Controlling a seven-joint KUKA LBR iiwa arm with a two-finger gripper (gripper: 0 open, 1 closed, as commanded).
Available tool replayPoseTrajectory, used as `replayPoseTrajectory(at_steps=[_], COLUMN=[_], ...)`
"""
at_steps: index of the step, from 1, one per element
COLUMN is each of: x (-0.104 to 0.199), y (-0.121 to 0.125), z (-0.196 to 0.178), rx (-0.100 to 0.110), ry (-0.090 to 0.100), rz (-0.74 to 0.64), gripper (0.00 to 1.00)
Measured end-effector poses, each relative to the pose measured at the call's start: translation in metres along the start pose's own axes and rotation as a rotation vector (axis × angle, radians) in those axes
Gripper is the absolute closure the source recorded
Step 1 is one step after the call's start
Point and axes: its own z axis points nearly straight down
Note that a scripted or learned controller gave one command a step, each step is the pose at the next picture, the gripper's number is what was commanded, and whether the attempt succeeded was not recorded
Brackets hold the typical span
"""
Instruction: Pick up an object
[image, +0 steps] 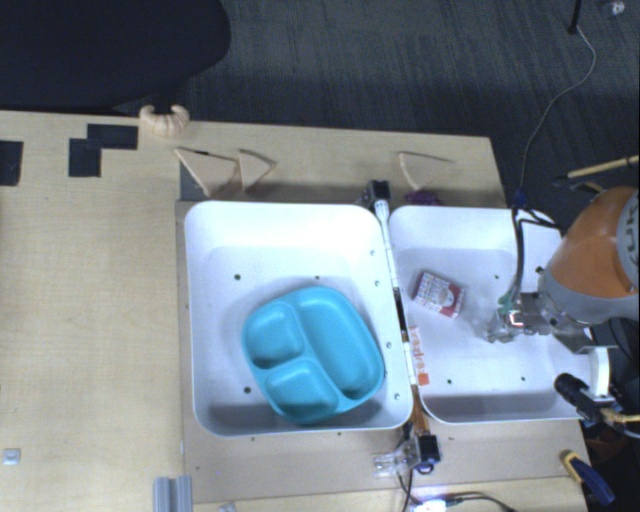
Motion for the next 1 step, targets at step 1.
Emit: replayPoseTrajectory(at_steps=[1], x=[-0.0421], y=[-0.0141], z=[-0.0141], rx=[0.006], ry=[0.001], rz=[0.001], gripper=[1.00])
